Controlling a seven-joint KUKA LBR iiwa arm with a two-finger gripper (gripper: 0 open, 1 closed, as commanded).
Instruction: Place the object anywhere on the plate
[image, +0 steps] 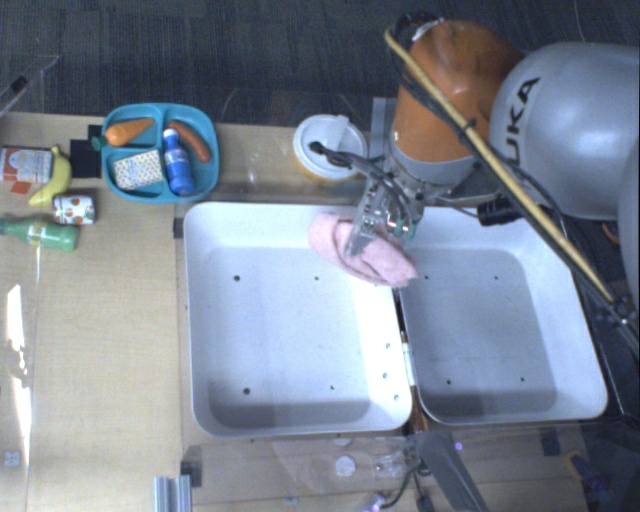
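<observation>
A pink plate (365, 257) lies at the far side of the bins, across the wall between the left bin (290, 340) and the right bin (500, 340). It looks tilted, with its right edge over the divider. My gripper (368, 232) hangs straight over the plate's middle, very close to it or touching it. The arm's orange band and grey wrist hide what is behind the gripper. I cannot make out a separate object at the gripper or on the plate.
A blue divided tray (205, 130) with toy food stands behind the left bin. A yellow and white cup (326, 147) sits at the back, near the arm. A toy banana (55, 177), a can (74, 209) and a green bottle (42, 234) lie at far left.
</observation>
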